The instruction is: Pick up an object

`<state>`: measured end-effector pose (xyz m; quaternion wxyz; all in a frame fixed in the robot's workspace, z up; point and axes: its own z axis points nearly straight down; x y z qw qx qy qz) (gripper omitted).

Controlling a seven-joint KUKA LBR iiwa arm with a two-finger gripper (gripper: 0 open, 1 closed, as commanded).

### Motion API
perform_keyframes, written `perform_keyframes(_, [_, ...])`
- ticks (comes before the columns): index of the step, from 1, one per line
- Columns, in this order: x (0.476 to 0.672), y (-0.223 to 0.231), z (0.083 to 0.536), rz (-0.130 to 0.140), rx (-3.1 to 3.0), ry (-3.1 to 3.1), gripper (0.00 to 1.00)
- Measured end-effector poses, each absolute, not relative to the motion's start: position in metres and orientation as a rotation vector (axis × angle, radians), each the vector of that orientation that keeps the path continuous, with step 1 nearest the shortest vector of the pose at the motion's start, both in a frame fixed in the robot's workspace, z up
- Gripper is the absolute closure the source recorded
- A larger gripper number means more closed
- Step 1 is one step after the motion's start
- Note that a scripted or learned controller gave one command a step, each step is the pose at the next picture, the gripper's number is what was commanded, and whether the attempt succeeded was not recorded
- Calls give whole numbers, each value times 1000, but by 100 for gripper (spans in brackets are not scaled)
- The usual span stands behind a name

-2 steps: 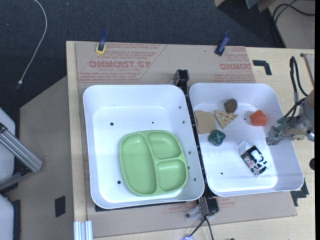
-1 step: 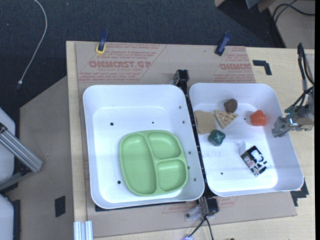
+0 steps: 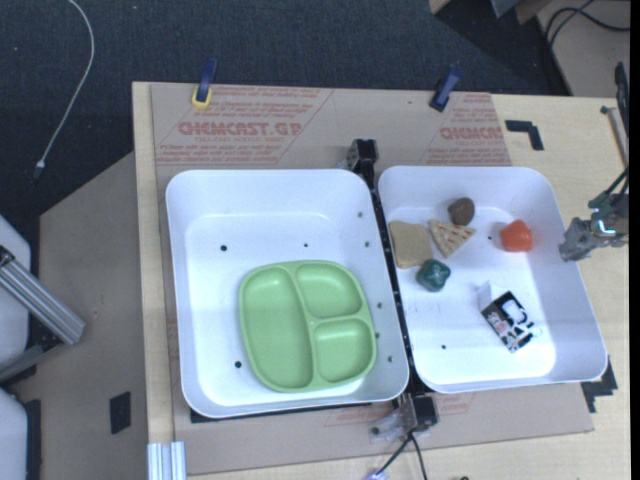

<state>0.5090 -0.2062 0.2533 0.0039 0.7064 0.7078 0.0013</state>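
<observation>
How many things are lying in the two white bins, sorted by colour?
Green: 2, the divided plate in the left bin and a small dark green lump in the right bin
Tan: 2, flat piece and wedge
Brown: 1, round lump
Orange-red: 1, ball
Black and white: 1, small packet
Total: 7

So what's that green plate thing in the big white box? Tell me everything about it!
The green plate is a pale green divided tray, smooth like plastic, with rounded corners. Raised ridges split it into three sections: one long one on the left and two smaller ones on the right. It lies flat, turned slightly askew, on the floor of the left white bin, toward the front. All three sections look bare.
</observation>
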Motion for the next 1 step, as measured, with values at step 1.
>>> perform_keyframes(1, [528, -147, 253, 5, 2212, 2228, 100])
